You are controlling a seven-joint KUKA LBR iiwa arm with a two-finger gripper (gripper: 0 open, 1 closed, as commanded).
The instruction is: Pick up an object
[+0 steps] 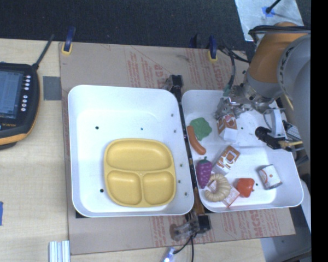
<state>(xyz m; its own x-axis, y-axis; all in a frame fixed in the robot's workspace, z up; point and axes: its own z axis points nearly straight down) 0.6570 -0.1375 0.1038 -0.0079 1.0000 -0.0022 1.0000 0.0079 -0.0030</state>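
A wooden worktop point(22, 201) is seen from above, with a sheet of brown cardboard point(126, 64) laid over its middle. At the far left edge sits a handheld control tablet point(8, 102) with a dark screen and orange trim. To its right is the left white bin point(87, 108), holding a yellow tray point(140, 172) with three compartments, which lies toward the bin's near right corner.

Just beside it is the right white bin point(287, 198), which holds the small items. Along its left side lie a green lump point(201, 127), an orange sausage point(196, 141) and a bunch of purple grapes point(204, 171). Near the front edge are a tan pretzel point(217, 188) and a red piece point(245, 186). A small orange-and-white carton point(228, 158) lies in the middle, and a small silver can point(268, 176) lies toward the right.

The grey arm point(273, 64), with its orange band, reaches in from the right over the bin's far end. Its gripper point(227, 111) points down at a second small carton point(228, 125), which sits directly beneath it. Whether the gripper is apart or together cannot be made out.
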